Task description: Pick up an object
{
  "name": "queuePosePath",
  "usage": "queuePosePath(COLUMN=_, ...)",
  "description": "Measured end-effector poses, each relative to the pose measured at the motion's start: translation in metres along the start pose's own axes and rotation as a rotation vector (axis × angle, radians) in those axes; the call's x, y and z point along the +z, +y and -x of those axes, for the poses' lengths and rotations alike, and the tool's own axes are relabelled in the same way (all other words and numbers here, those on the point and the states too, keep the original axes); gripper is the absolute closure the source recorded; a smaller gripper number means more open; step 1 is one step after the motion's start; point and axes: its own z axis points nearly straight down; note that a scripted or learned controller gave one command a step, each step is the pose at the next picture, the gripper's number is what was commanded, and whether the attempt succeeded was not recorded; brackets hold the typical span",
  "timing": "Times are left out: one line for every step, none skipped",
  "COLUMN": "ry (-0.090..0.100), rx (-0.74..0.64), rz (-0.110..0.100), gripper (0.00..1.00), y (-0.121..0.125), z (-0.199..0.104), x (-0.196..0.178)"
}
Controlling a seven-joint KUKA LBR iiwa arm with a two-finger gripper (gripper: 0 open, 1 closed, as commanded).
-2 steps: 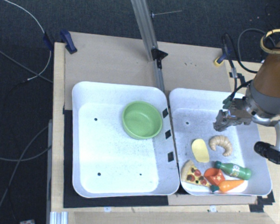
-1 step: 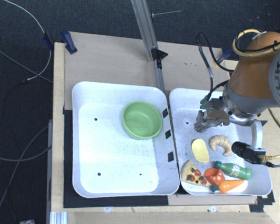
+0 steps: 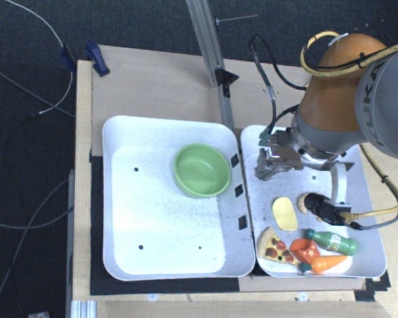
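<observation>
Lying in the right bin (image 3: pixel 366 200), a cluster of toy food sits toward its near end: a pale yellow piece (image 3: pixel 285 213), a pizza slice (image 3: pixel 274 247), a green bottle (image 3: pixel 332 241), a red piece (image 3: pixel 304 250) and an orange carrot (image 3: pixel 326 264). The bottle lies on its side, its long axis running roughly left to right, cap end toward the left. The carrot lies just below it, about parallel, its tip pointing right. The yellow piece stands a little apart from the rest, nearest the arm's tool.

From where I stand, the gripper (image 3: pixel 270 168) hangs over the far left part of the same bin, close to the divider between the bins. I cannot tell how its jaws stand; the dark fingers blur together, and nothing shows between them. The toys lie below and to the right of it, apart from it.

A green bowl (image 3: pixel 201 170) rests upright in the left bin (image 3: pixel 124 204).
</observation>
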Motion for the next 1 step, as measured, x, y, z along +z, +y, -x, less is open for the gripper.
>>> queuePosePath(ry=-0.001, rx=0.001, rz=-0.001, gripper=1.00, y=0.0053, z=-0.0471, x=0.0054)
